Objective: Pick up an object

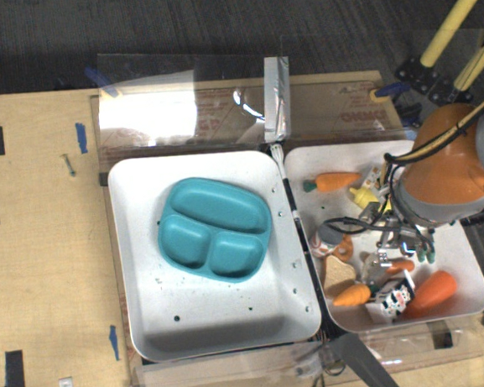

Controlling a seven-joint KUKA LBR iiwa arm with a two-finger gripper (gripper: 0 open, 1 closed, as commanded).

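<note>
Nearest the camera, toy carrots (432, 291) are lying in the right bin (478, 294), beside a black-and-white toy (394, 300). The gripper (394, 251) is hanging just above this clutter; whether its jaws are wide or narrow, I cannot tell. Centring over one isolated piece is probably wisest. Farther left, a teal divided plate (214, 227) is sitting in the left bin (152, 323).

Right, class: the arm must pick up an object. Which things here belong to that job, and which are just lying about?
Belong to the job:
- end effector
- orange plastic carrot at the right bin's top
- large orange carrot, lower right
- small black-and-white toy
- shallow white right bin

Lying about:
- teal three-compartment plastic plate
- shallow white left bin
</note>
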